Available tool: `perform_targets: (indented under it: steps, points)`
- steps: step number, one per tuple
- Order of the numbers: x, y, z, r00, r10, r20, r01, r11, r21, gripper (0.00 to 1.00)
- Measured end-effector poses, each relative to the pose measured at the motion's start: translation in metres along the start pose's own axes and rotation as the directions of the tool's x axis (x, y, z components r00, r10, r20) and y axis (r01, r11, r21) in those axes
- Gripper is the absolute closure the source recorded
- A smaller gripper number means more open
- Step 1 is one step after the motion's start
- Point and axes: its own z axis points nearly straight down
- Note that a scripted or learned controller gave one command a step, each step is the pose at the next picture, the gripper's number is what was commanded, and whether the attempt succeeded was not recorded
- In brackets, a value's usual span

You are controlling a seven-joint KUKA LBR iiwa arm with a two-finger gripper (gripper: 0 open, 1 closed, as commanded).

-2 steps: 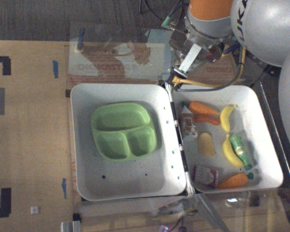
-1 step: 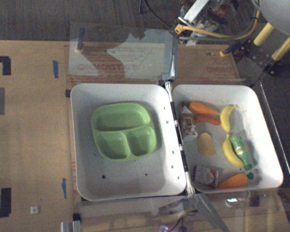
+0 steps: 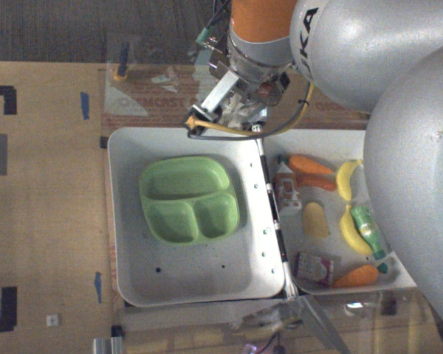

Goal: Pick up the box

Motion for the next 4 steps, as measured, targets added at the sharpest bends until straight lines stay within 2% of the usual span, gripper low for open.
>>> perform_targets:
  steps: [1, 4]
  points:
    - [0.002, 0.021, -0.123, 0.959, 0.284, -0.005, -0.284, 0.959, -0.003, 1.00]
    - [-0.001, 0.027, -0.154, 0.955, 0.295, -0.012, -0.295, 0.955, -0.002, 1.00]
